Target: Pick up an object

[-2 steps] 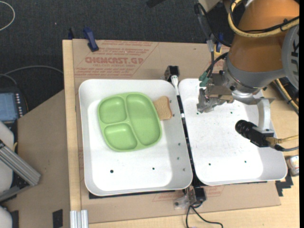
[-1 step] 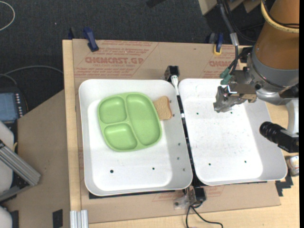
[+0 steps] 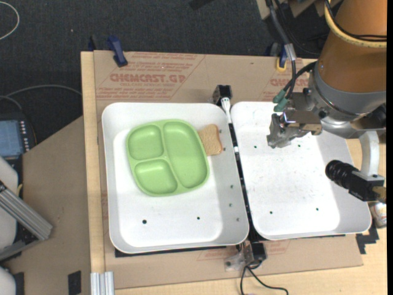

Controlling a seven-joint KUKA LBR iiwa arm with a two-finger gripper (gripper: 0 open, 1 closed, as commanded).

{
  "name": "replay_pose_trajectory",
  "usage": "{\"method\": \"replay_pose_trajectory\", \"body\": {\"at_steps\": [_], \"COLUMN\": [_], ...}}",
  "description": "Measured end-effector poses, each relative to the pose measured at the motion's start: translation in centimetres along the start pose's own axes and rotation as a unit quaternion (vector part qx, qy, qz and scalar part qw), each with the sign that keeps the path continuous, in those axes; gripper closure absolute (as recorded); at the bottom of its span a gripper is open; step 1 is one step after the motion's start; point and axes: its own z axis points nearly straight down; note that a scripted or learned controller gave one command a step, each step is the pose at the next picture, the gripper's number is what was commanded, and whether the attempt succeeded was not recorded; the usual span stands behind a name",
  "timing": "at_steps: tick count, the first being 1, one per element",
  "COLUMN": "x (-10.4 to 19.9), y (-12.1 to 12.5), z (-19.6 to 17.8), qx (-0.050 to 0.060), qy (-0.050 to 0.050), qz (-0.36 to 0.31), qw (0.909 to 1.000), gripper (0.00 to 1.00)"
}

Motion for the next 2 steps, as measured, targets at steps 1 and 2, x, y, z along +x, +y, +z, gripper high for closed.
{"method": "replay_pose_trajectory", "body": {"at_steps": [1,2], "x": [7.4,5.3], "y": [0.0,0.0], "z": [-2.9,-5.8], "qx": [0.0,0.0], "qy": [0.001,0.0], "qz": [-0.003,0.002], "qw": [1.0,1.0], "gripper": [1.0,1.0]}}
